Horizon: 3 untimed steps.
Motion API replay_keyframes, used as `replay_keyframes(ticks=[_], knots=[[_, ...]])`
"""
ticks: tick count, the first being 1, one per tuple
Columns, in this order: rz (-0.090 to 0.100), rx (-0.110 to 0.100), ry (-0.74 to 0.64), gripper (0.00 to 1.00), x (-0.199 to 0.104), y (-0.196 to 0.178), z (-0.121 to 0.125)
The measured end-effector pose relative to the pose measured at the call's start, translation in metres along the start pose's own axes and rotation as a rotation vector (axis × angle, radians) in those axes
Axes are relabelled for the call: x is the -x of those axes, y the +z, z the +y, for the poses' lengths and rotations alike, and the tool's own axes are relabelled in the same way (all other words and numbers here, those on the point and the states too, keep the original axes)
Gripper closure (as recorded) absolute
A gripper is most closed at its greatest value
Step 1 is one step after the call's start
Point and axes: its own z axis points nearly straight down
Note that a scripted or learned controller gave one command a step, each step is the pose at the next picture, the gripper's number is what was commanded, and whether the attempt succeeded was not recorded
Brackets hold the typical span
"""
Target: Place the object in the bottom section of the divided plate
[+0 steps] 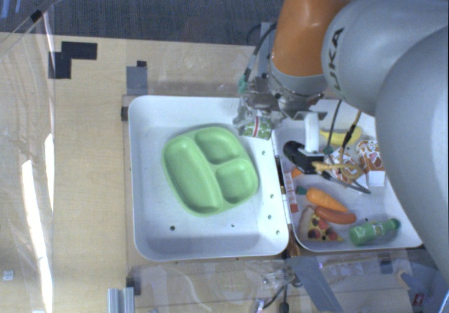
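The gripper (256,122) hangs just beyond the far right corner of the green divided plate (210,170), apparently clenched on a small red-and-green object (258,126). It should travel across the plate to the long bottom section before lowering and releasing gently.

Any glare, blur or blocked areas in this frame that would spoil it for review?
Camera view: a transparent panel at left carries pale streaky reflections; the arm is large and soft-edged and covers part of the right bin; the green divided plate in the left bin is evenly lit with only soft shadow; the claw is small and cluttered, detail unclear.
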Motion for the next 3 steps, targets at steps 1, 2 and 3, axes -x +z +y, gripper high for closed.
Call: replay_keyframes(ticks=[1,2,3], knots=[[0.001,0.000,-0.032,1.00,-0.020,0.016,0.015],[0.001,0.000,-0.032,0.00,-0.020,0.016,0.015],[0.004,0.001,0.203,0.00,-0.046,0.117,-0.087]])
